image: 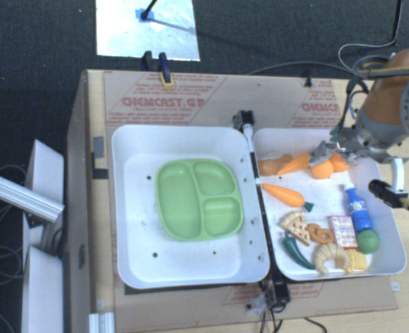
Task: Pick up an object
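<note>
The right bin (398, 255) holds several toy foods. An orange carrot (283, 194) lies near its left wall, and a second orange piece (292, 164) lies at the back. A round orange fruit (322, 170) sits beside that piece, directly under my gripper (327, 152), which hangs low over the bin's back right area. A blue bottle (357, 211) stands by a green ball (368, 241). A pizza slice (294, 225), a pretzel (320, 233), a croissant (330, 255), a red-and-white packet (342, 230) and a green pepper (296, 252) crowd the front.
The left bin (131, 186) holds a green divided plate (198, 199). A black clamp (246, 122) sits where the two bins meet at the back. The grey and orange arm (391, 103) reaches in from the right, with cables around it.
</note>
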### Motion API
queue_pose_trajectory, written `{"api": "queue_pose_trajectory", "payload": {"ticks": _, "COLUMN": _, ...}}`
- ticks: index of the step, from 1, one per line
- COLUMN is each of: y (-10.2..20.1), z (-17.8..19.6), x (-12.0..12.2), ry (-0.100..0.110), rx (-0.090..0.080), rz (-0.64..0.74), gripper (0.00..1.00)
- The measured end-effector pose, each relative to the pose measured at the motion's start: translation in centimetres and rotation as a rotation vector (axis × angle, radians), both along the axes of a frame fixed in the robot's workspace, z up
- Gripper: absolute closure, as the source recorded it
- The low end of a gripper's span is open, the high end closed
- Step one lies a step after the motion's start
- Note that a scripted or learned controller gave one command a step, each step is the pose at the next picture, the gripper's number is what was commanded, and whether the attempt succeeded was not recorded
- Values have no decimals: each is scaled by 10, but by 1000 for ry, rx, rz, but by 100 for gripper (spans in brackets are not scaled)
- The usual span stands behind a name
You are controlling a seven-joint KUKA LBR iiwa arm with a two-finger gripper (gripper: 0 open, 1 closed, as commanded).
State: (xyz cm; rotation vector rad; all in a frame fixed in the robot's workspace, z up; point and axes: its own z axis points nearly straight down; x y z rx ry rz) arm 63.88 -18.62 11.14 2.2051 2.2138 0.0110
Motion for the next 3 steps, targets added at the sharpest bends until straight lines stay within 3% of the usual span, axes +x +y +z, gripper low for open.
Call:
{"api": "queue_pose_trajectory", "payload": {"ticks": 1, "y": 4, "z": -3, "x": -2, "ry": -2, "rx": 1, "rz": 0, "gripper": 0}}
{"api": "queue_pose_trajectory", "payload": {"ticks": 2, "y": 5, "z": 5, "x": -2, "ry": -1, "rx": 3, "rz": 1, "gripper": 100}}
{"api": "queue_pose_trajectory", "payload": {"ticks": 3, "y": 76, "z": 91, "x": -5, "ry": 11, "rx": 7, "rz": 1, "gripper": 100}}
